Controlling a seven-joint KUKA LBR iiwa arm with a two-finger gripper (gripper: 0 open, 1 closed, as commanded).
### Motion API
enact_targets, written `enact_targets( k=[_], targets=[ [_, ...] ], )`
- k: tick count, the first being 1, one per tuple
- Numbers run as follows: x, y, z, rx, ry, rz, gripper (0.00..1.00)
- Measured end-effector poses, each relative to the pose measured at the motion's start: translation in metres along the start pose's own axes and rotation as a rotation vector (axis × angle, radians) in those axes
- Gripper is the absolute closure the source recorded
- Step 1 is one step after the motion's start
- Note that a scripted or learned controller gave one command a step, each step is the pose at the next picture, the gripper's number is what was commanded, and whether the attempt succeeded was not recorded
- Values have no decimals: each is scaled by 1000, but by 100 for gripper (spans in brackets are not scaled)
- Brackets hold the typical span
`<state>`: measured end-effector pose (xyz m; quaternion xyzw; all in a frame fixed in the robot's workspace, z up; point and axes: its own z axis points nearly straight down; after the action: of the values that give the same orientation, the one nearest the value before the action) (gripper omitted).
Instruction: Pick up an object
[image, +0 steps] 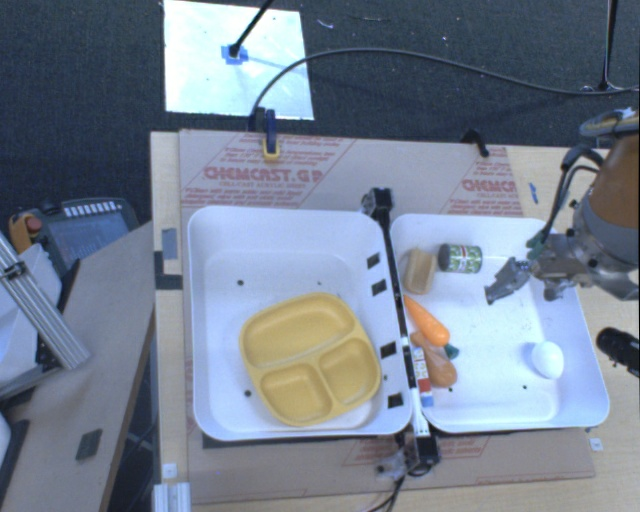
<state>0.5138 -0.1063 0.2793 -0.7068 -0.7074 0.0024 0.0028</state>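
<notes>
The right bin (560, 405) holds a white egg (546, 358) near its right side, an orange carrot (427, 320), a brownish oblong piece (437, 366) with a red and white strip beside it, a tan bread-like piece (418, 270) and a small green-labelled can (460, 258) lying on its side. My gripper (528, 283) hangs over the right bin's upper right part, above and left of the egg, right of the can. Its two dark fingers (503, 282) stand apart with nothing between them.
A yellow three-compartment tray (308, 358) lies in the left bin (215, 300). A black divider strip (395, 310) runs between the bins. The bins rest on a cardboard sheet (330, 165). A black cable crosses the dark floor behind.
</notes>
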Motion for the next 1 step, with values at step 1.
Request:
enact_targets(
  k=[1],
  targets=[
    [0, 2, -4, -10, -1, -2, 0]
  ],
)
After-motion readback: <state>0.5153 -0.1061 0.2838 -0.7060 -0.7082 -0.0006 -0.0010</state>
